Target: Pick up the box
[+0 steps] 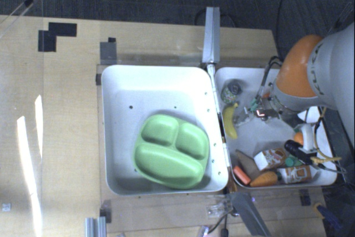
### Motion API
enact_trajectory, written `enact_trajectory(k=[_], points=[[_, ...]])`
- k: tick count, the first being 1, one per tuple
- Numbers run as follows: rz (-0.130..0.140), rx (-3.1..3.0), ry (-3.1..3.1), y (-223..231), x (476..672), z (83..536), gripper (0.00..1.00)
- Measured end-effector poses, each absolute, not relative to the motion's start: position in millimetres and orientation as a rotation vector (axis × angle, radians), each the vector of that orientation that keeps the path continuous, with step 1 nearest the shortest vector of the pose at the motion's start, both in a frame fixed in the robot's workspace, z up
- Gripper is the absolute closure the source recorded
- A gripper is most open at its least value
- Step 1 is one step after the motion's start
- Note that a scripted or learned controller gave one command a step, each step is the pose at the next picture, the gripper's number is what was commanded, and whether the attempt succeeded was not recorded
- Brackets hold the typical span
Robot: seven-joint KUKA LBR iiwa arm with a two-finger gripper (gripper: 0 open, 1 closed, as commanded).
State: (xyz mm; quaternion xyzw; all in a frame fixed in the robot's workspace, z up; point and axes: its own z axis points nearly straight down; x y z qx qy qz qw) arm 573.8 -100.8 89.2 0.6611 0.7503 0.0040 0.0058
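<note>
The box is a small brown and white carton lying tilted near the front of the right bin. It rests among other items, with an orange carrot just in front of it. My gripper hangs over the middle of the right bin, beside a banana. It is behind and to the left of the box, apart from it. Nothing shows between its tips.
A green divided plate lies in the left bin. In the right bin are a round tin at the back, a red piece at the front left and a second packet at the front right.
</note>
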Motion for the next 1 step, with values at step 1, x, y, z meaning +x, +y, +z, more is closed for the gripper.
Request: enact_trajectory(k=[1], points=[[0.006,2.235,2.200,-124.0,599.3,157.7,0.00]])
